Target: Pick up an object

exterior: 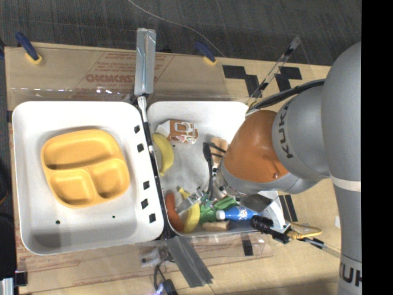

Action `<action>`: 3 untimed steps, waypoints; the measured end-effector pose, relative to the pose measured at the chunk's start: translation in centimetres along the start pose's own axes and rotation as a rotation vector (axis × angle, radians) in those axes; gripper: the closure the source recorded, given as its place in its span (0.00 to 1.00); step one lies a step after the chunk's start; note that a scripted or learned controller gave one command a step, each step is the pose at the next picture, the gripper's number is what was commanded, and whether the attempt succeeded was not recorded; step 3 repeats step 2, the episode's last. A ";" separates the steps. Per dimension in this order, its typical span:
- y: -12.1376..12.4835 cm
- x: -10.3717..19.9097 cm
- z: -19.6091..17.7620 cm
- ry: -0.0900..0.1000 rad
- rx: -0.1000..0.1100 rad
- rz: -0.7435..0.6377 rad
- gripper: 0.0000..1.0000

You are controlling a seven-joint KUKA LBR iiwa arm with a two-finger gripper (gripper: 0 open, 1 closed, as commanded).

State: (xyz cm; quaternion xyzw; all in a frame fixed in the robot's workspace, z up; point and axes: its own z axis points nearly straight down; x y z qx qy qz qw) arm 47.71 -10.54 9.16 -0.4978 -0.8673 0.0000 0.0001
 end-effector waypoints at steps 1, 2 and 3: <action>0.1 0.0 -1.0 0.001 0.000 -0.004 1.00; 11.7 -0.6 -10.1 0.000 -0.001 0.268 1.00; 11.7 -0.6 -10.1 0.000 -0.001 0.268 1.00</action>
